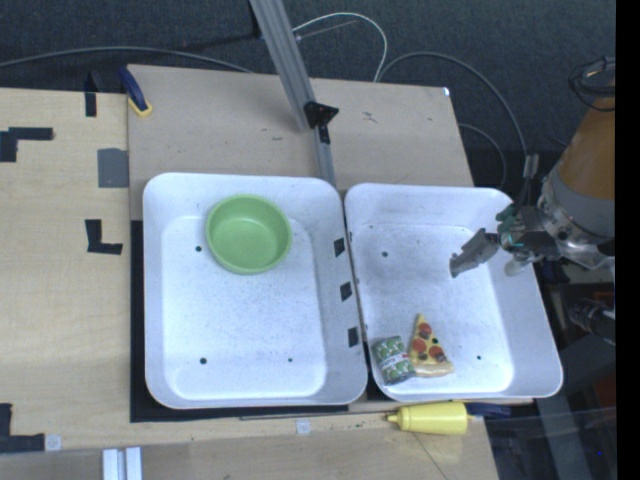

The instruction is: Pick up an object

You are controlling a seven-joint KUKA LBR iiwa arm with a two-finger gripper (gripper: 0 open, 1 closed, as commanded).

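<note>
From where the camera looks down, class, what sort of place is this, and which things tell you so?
Most likely a robot test bench in a lab. Two white bins sit side by side on a taped wooden bench, holding toy-like items such as a green bowl and a pizza slice, while a robot hand reaches in and cables trail behind.

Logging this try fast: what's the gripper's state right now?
Gripper: over the right bin, nothing visibly between its fingers; open or shut cannot be told.
</note>
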